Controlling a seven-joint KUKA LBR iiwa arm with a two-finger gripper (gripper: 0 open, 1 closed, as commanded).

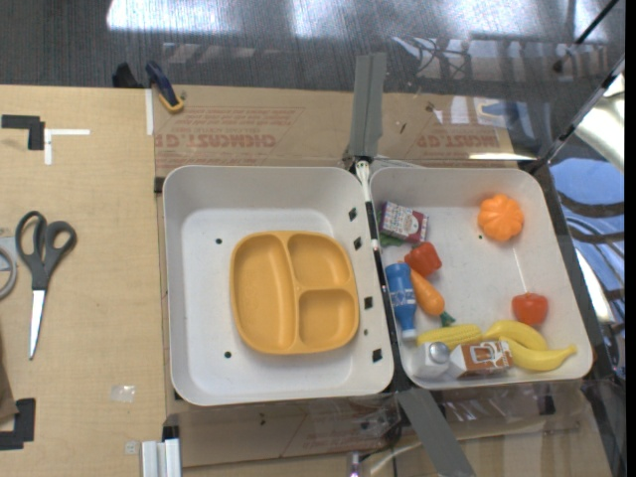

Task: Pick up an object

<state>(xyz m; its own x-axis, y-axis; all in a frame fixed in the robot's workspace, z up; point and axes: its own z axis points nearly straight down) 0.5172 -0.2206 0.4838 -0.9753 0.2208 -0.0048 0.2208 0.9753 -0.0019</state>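
The right white bin (556, 256) holds several toy foods. An orange fruit (500, 217) lies at its far right. A small red and white carton (403, 223) sits at the far left, with a red pepper (423, 258) just in front of it. A blue bottle (399, 298) lies along the left wall, touching a carrot (429, 293). A red tomato (530, 308) sits near the right wall. Along the front wall lie a yellow corn cob (452, 335), a banana (534, 347) and a brown carton (484, 358), packed close together.
The left white bin (194, 266) holds a yellow divided plate (295, 291). Scissors (40, 256) lie on the wooden bench at the far left. A blue clip (164, 87) sits at the edge of the cardboard sheet behind the bins.
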